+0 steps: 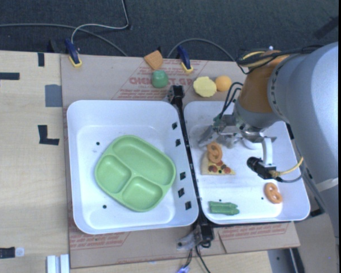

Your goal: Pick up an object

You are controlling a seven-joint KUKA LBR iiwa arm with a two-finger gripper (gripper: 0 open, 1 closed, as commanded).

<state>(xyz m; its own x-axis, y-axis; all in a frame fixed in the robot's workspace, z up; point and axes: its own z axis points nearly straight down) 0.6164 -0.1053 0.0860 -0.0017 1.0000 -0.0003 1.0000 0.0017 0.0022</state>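
My gripper [219,141] hangs low over the back left part of the right bin [295,209], its two grey fingers spread open with nothing between them. Just below the fingertips lies a small orange pretzel-shaped piece [215,151], touching a toy pizza slice [218,168]. A second orange pretzel [273,193] rests near the bin's right front corner. A green pea-pod-like toy [223,208] lies along the front wall.
The left bin [79,209] holds a green divided plate [135,173]. Behind the bins, on the cardboard, sit an orange wedge [154,59], a green ball [159,79], a yellow lump [204,86] and an orange ball [223,83]. A black cable end [256,164] hangs beside the gripper.
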